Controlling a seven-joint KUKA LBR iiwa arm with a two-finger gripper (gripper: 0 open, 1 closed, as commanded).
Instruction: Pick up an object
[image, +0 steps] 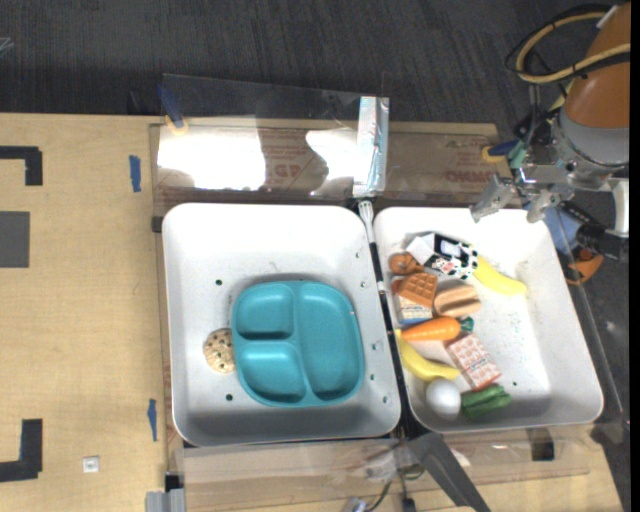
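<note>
My gripper (512, 204) hangs over the far right corner of the right bin (560, 330), open, with nothing between its fingers. A pile of toy food lies in the left half of that bin, below and to the left of the gripper. It includes a black-and-white carton (447, 255), a yellow banana (500, 281), a waffle (417, 290), a bun (456, 299), a carrot (434, 328), a second banana (424, 362), a pink checked block (472, 360), a white egg (443, 397) and a green vegetable (485, 401).
The left bin (190, 250) holds a teal divided plate (297, 340) and a cookie (219, 350) beside it. A clear plastic sheet (270, 150) stands behind the left bin. Cables (545, 50) loop near the arm at top right.
</note>
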